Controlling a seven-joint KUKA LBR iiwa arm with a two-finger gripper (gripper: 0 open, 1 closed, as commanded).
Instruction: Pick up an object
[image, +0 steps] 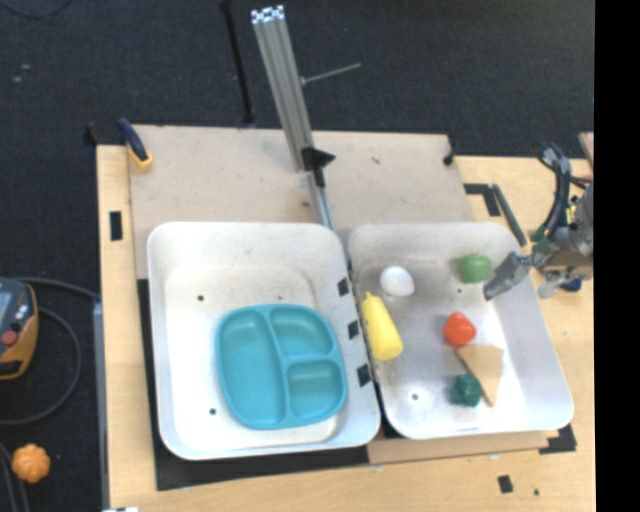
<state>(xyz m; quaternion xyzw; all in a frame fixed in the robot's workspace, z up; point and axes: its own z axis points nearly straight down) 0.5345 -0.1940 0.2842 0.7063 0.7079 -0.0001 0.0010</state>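
Observation:
The right bin (540, 330) holds several small items: a green ball (473, 267), a white egg (397, 281), a yellow banana-like piece (381, 327), a red tomato (459, 329), a tan wedge (483, 370) and a dark green piece (464, 390). My gripper (527, 280) hangs over the bin's right rim, just right of the green ball. It is open, its fingers spread apart with nothing between them. One grey finger (503, 277) points down-left toward the green ball and stays apart from it.
The left bin (180, 270) carries a teal divided plate (282, 365). A metal post (290, 100) rises behind the bins. An orange ball (30, 462) and an orange device (15, 330) lie off the bench at the left.

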